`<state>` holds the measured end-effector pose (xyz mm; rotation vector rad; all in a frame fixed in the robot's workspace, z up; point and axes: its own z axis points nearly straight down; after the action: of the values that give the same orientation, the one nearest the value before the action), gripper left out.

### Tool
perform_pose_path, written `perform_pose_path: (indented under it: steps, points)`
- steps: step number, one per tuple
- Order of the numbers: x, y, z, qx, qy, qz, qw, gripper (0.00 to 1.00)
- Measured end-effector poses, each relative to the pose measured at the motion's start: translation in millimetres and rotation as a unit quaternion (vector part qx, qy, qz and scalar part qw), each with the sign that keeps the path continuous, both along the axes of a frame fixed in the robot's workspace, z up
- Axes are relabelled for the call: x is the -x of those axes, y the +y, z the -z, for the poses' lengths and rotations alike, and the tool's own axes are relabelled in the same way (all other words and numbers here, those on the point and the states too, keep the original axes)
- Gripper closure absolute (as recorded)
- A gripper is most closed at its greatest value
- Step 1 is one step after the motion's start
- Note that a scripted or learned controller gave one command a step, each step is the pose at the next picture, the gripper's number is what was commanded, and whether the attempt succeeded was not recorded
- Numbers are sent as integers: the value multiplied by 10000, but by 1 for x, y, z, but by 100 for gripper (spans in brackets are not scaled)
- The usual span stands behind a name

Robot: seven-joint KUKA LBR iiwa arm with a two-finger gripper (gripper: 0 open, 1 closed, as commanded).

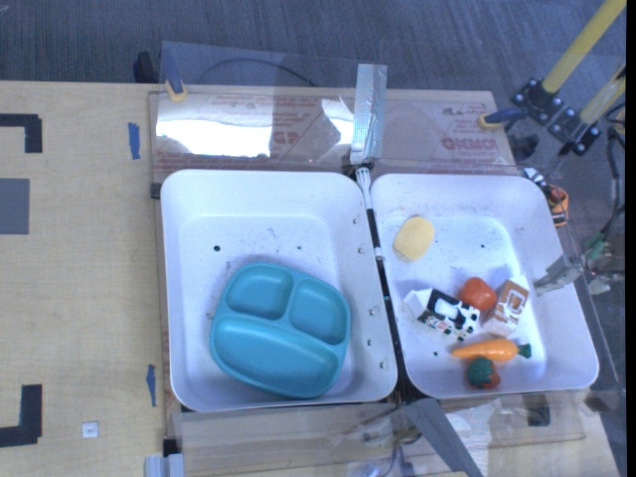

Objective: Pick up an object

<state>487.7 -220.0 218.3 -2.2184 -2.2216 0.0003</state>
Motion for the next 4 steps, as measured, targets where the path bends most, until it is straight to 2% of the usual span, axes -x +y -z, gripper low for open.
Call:
perform_pose_path:
  steps: [1,2,3,4]
  points:
    - [-53,77,-8,4,-17,838,9965,0]
    - [-67,103,6,3,6,362,9993,0]
    - [-66,91,100,10,-28,636,9980,0]
    - [-52,79,114,6,-27,514,9987,0]
